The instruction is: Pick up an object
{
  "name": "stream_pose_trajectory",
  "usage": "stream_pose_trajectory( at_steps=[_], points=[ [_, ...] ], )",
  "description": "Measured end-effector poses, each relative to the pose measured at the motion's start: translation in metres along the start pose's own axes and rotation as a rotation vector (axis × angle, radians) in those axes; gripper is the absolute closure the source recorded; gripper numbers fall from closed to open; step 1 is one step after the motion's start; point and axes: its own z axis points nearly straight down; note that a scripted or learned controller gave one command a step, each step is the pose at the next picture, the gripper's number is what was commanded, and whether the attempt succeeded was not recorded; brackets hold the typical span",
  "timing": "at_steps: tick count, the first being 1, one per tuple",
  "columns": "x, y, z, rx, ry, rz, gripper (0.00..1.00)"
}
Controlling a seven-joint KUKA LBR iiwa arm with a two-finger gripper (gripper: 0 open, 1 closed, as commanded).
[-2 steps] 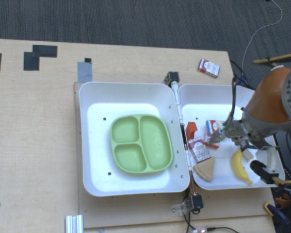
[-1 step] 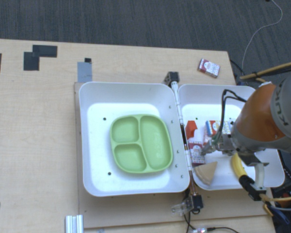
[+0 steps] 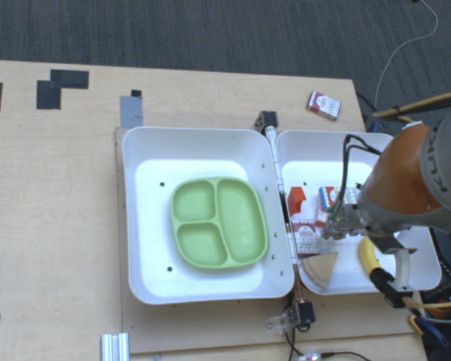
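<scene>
My gripper [image 3: 333,229] hangs low over the middle of the right bin [image 3: 316,153], under the grey and orange arm that covers much of that bin. Just left of it lies a white and red packet [image 3: 307,237]. A small red box [image 3: 295,198] and a red, white and blue packet [image 3: 329,196] lie a little farther back. A tan wedge [image 3: 321,268] rests near the bin's front wall. What lies directly beneath the gripper is hidden by the arm.
The left bin [image 3: 139,201] holds a pale green divided plate [image 3: 219,222]. A small red and white box [image 3: 324,105] lies on the bench behind the right bin. Dark patches [image 3: 60,86] mark the bench at the far left.
</scene>
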Motion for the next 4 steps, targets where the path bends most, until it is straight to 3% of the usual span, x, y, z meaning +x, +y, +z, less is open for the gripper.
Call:
stream_pose_trajectory(
  at_steps=[1, 2, 3, 4],
  points=[
    [-0.007, 0.000, -0.001, -0.001, -0.010, 0.007, 0.00],
    [-0.005, -0.004, 0.012, 0.008, -0.006, 0.002, 0.00],
    [0.000, -0.001, 0.000, 0.007, 0.007, -0.002, 1.00],
    [-0.008, -0.002, -0.001, 0.003, -0.007, 0.005, 0.00]
  ],
)
